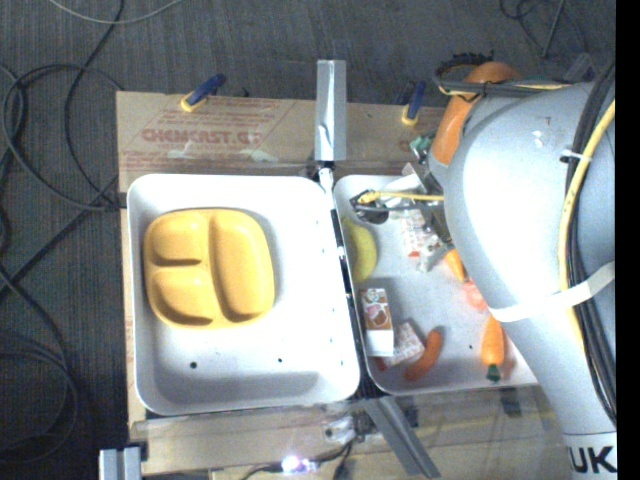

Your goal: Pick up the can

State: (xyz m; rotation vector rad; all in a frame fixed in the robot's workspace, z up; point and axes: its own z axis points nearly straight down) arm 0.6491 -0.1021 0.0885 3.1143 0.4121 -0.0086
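Left bin (140, 368) holds a yellow compartment tray (210, 265) toward its far-left corner. Right bin (372, 376) is largely covered by the grey arm (530, 218), which enters from the right edge. Along the right bin's left wall: a yellow-green rounded fruit (362, 251), then a small carton (377, 321) nearer the front edge. A red sausage-shaped item (425, 355) lies at the front, an orange carrot (492, 346) beside it. Two blue clamps (203, 91) grip the tabletop's far edge.

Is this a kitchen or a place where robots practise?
Probably a robot lab, not a kitchen. A big grey robot arm reaches over two white bins, cables trail across the carpet, and the food, like the carrot, looks like toys.
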